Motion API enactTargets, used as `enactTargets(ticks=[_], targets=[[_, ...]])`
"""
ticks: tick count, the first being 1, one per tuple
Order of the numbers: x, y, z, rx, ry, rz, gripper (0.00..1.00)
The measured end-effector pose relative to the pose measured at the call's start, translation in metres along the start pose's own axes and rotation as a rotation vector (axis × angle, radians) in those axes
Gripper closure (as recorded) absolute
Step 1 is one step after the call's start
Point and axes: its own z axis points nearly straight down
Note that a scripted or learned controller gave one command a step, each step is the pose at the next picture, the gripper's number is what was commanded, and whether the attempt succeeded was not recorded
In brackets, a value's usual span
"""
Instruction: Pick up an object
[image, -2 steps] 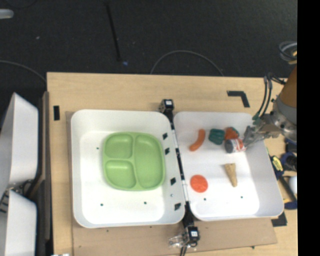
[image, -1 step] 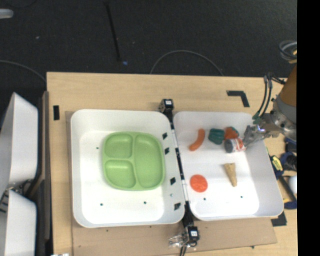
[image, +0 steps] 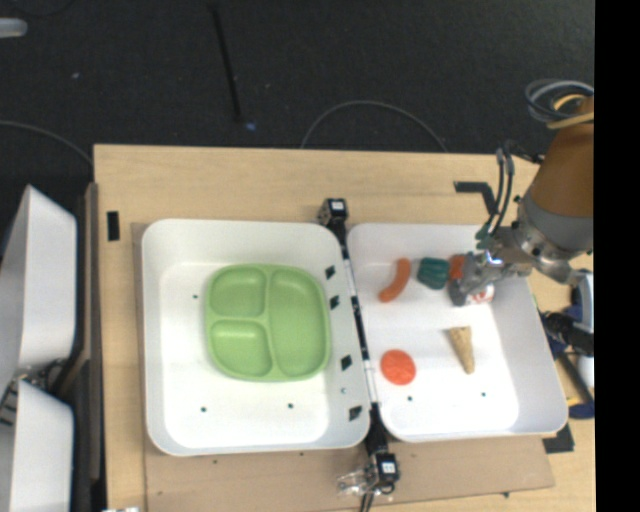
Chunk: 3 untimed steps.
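Observation:
The right bin (image: 500, 400) holds an orange carrot-like piece (image: 394, 280), a dark green object (image: 432, 271), a round red-orange object (image: 398, 367) and a tan cone (image: 462, 347). My gripper (image: 468, 288) hangs low over the upper right part of this bin, just right of the green object. A small red-orange thing (image: 457, 266) shows at the gripper's upper left edge, partly hidden by it. The cone lies a short way below the gripper.
In the left bin (image: 170, 400) lies a green divided plate (image: 268, 322). A clamp row (image: 350, 330) runs between the bins. Cables lie on the dark floor behind the bench, and white boxes (image: 40, 290) stand at the far left.

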Motion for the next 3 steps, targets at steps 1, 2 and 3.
enactTargets(ticks=[1, 2, 3], targets=[[0.049, -0.010, -0.005, 0.001, 0.000, 0.000, 1.00], [0.104, -0.010, -0.016, -0.001, 0.000, 0.000, 1.00], [0.158, -0.010, -0.025, 0.000, 0.001, -0.002, 1.00]])
